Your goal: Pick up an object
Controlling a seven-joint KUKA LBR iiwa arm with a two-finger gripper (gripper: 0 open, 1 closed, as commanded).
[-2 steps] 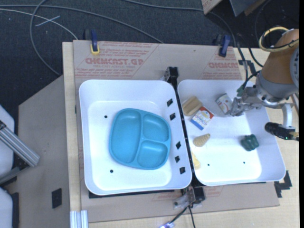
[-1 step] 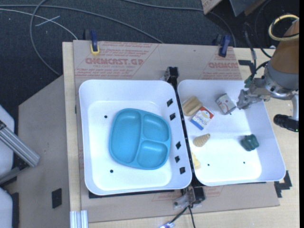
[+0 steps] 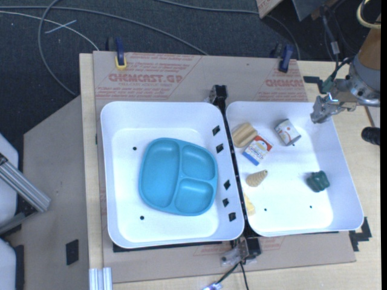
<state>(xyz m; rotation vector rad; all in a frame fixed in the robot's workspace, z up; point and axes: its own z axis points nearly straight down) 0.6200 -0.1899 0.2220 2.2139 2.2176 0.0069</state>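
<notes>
Currently, I read the candidate objects as all lying loose in the right bin (image 3: 338, 162). A small grey-white canister (image 3: 288, 132) lies on its side in the upper middle of that bin, nearest the arm. To its left I see a tan bread-like piece (image 3: 243, 134) near the bin's left wall, and just below it, touching or nearly so, a red, white and blue packet (image 3: 256, 149). Below the packet I see a tan cone-shaped item (image 3: 256, 178), and lower still a small yellowish piece (image 3: 249, 207) against the left wall. A dark green lump (image 3: 317, 181) lies apart, toward the bin's right side.

The gripper (image 3: 320, 110) is at the upper right edge of the right bin, apart from every object. I see nothing between the jaws; I cannot tell from this view how far open they are.

The left bin (image 3: 121, 125) holds a blue divided plate (image 3: 178, 177), flat in its middle. Both bins rest side by side on the bench (image 3: 157, 77).
</notes>
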